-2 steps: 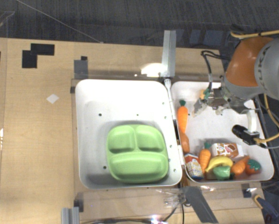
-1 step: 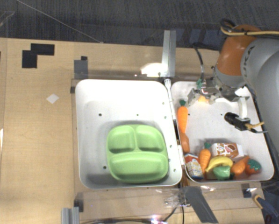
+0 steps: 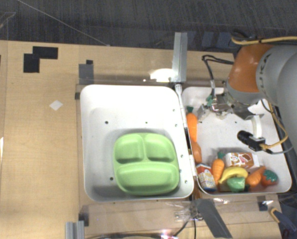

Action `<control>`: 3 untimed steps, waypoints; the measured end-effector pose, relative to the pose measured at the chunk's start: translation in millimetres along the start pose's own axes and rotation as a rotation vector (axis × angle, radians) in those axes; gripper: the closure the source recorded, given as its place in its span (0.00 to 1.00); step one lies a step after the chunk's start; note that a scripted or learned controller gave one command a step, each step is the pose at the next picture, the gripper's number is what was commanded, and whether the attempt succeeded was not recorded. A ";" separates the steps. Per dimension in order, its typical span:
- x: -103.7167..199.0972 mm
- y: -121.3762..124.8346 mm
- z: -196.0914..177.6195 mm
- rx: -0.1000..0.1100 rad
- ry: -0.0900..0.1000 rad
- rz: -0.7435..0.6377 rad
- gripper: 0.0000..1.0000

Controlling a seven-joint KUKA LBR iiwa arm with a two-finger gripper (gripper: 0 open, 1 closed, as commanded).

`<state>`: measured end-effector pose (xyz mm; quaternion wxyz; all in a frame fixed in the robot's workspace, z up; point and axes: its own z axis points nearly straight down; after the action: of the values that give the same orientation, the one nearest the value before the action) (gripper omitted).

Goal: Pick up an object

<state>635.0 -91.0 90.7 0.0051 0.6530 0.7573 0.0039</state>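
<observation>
My gripper (image 3: 214, 106) hangs over the far part of the right bin (image 3: 282, 148), above bare white floor. Nothing shows under it. A long orange carrot (image 3: 191, 123) lies against that bin's left wall, just left of and below the gripper. The other toys crowd the near end: a small carrot (image 3: 217, 169), a yellow banana (image 3: 234, 174), a green pepper (image 3: 236, 183), a red and white carton (image 3: 238, 159) and a red and white pouch (image 3: 206, 177).
A green divided plate (image 3: 146, 163) lies in the left bin (image 3: 98, 108), toward its near side. A metal post (image 3: 180, 59) stands behind the wall between the bins. The grey arm (image 3: 282, 78) with its orange band covers the right bin's far right corner.
</observation>
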 end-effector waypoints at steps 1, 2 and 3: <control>11.3 -141.5 -4.8 -0.007 -0.002 0.033 0.00; 14.0 -136.3 -17.2 -0.018 0.001 0.029 1.00; 14.1 -136.7 -16.9 -0.017 0.002 0.029 0.00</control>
<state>497.6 -97.1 105.8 0.0099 0.6638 0.7477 0.0108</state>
